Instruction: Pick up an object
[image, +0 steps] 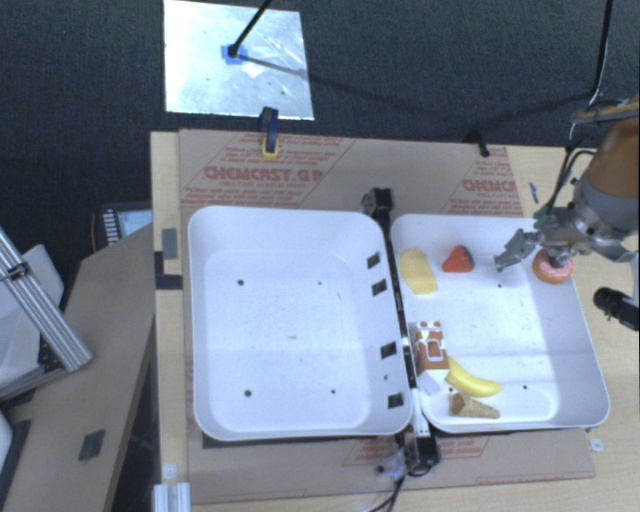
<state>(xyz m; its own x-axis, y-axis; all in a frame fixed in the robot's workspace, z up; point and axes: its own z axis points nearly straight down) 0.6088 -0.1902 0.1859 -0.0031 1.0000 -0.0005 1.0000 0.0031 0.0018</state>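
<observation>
The right bin holds several small items. A yellow oblong piece lies near its left wall, with a red strawberry-like piece beside it. A pink ring like a doughnut rests at the bin's far right rim. A yellow banana, a brown-and-white box and a tan piece sit at the front left. My gripper hangs over the bin's back right part, just left of the pink ring and right of the strawberry. Nothing shows as held in it.
The left bin stands beside the right one, with black clips along the shared wall. The arm comes in over the right bin's far corner. A shiny metal plate lies behind the bench.
</observation>
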